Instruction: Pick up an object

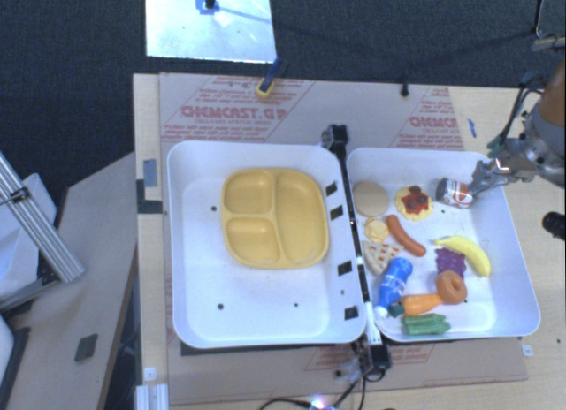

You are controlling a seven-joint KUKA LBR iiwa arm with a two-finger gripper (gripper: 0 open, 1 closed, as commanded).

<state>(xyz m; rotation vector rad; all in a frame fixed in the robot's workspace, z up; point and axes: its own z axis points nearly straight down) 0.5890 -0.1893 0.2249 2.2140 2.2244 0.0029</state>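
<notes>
Gripper (482, 178) sits at the small can (455, 193) in the right bin (522, 284); grip state we cannot tell; we'd centre on it before lifting straight up.

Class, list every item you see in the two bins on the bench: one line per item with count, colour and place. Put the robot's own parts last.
Divided plate: 1, yellow, middle of the left bin.
Round bun: 1, tan, right bin, upper left.
Small pizza: 1, yellow with red, right of the bun.
Can: 1, red and white, right bin, top, at the tool's tip.
Sausage: 1, orange-red, right bin, centre.
Banana: 1, yellow, right side.
Grapes: 1 bunch, purple, beside the banana.
Doughnut: 1, brown, below the grapes.
Bottle: 1, blue, lower left.
Carrot: 1, orange, near the front.
Green vegetable: 1, front edge.
Arm's tool: 1, grey, reaching in from the right.
</notes>
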